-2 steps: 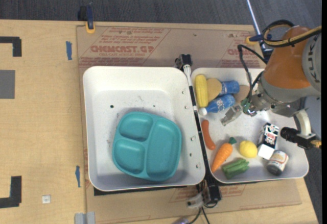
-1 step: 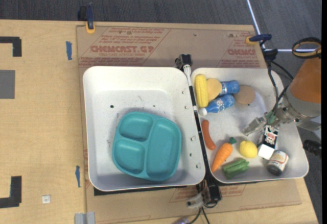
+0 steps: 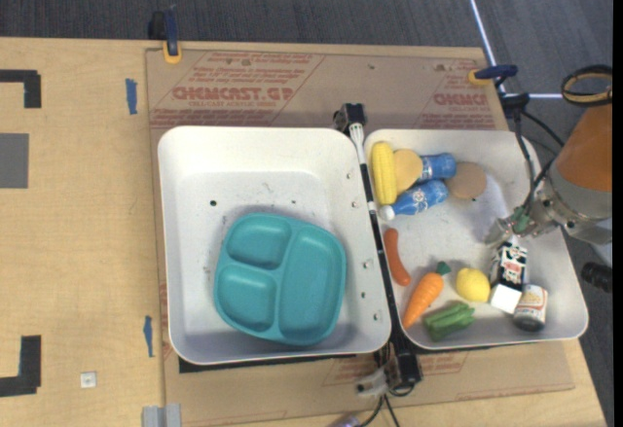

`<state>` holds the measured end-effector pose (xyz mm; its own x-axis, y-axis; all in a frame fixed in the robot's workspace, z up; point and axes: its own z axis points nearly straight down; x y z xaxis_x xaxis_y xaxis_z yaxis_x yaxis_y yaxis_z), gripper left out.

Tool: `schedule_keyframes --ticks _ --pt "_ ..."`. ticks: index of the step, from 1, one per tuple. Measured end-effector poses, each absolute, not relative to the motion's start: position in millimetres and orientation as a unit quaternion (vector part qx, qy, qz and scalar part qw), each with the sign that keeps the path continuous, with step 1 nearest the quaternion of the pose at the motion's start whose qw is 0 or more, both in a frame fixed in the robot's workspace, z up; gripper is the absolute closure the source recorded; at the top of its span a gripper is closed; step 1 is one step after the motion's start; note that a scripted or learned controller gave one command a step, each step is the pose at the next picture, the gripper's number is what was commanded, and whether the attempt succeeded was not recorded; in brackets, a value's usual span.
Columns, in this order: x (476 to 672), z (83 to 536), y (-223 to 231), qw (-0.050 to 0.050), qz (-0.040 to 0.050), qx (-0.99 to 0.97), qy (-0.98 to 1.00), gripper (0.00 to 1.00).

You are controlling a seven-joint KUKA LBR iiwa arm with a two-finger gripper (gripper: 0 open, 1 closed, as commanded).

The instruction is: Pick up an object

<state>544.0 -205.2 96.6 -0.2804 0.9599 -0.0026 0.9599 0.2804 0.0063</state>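
End effector (image 3: pixel 513 232) low over right bin (image 3: pixel 574 318), near its right wall; cannot tell its state. Just beneath it: black-and-white carton (image 3: pixel 512 266), white block (image 3: pixel 505 298), dark-capped jar (image 3: pixel 530 307), all crowded together. Left of these: lemon (image 3: pixel 473 285), carrot (image 3: pixel 422 297), green pepper (image 3: pixel 449 318), red chilli (image 3: pixel 395 257). Far side: banana (image 3: pixel 383 172), two blue bottles (image 3: pixel 421 197), tan round piece (image 3: pixel 469 182). Left bin (image 3: pixel 185 172) holds a teal divided plate (image 3: pixel 280 277). Cardboard-covered surface (image 3: pixel 78 221) beneath.
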Motion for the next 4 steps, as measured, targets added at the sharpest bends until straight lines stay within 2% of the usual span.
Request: schedule_keyframes --ticks 1,2,3,4 --pt "543.9 97 -205 0.003 0.0017 0.6 0.8 0.0" --pt "506.8 86 -153 0.003 0.0013 0.603 0.798 0.0" --pt "483.6 87 -151 0.007 0.0018 0.465 0.885 0.0" --pt "481.8 87 -136 0.004 0.0005 0.312 0.95 0.0"
